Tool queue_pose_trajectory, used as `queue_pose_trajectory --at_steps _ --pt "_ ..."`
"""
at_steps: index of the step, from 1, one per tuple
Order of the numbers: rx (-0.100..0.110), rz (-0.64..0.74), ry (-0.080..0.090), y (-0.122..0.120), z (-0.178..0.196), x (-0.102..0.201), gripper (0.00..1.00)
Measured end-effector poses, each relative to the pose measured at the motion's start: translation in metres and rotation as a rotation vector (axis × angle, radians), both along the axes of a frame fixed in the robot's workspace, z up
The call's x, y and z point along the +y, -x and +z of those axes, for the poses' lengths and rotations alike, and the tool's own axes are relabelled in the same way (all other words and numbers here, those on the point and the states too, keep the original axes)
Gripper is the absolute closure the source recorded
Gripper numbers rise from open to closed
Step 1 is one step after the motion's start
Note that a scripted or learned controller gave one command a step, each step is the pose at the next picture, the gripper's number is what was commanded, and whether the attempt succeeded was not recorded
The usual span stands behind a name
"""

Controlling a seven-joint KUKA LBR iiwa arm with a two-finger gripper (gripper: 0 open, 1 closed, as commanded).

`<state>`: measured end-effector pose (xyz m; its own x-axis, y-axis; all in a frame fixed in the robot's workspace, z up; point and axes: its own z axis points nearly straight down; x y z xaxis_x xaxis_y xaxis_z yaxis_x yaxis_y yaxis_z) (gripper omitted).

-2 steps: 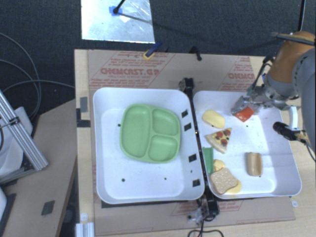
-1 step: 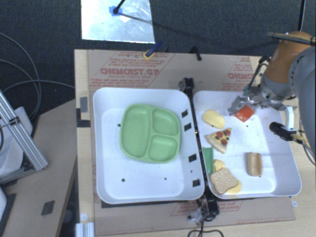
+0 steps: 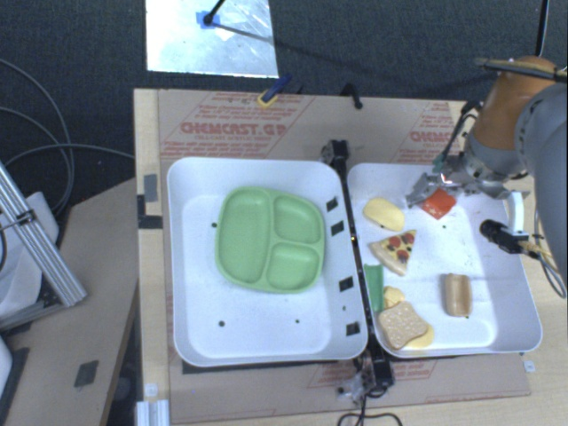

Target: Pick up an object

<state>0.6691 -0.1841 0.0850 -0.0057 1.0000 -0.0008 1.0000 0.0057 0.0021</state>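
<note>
My gripper point(image 3: 432, 187) hangs over the back of the right bin point(image 3: 497, 327), at the end of the grey arm with its orange band point(image 3: 513, 100). A small red toy piece point(image 3: 439, 205) sits directly under the gripper's tip, touching or nearly touching it; I cannot tell whether it is gripped. A yellow lemon-like piece point(image 3: 384, 212) lies just left of it. In front of that is a pizza slice point(image 3: 395, 248). A brown bread roll point(image 3: 456, 294) and a toast slice point(image 3: 404, 324) lie nearer the front.
The left bin point(image 3: 195, 327) holds a green divided plate point(image 3: 271, 240). A green strip point(image 3: 373, 284) lies along the divider between the bins. A black part point(image 3: 502, 234) juts in at the right bin's right rim. Cables run beside the arm.
</note>
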Motion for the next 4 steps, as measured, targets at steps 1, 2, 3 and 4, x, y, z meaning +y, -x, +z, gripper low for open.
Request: queue_pose_trajectory --at_steps 1,2,3,4 --pt "-0.004 0.002 0.002 -0.001 0.012 0.000 1.00" --pt "-0.001 0.001 0.000 0.036 0.001 0.051 1.00" --pt "-0.009 0.005 -0.002 0.033 0.107 0.115 1.00" --pt "0.001 0.005 -0.005 0.092 0.133 0.187 1.00"
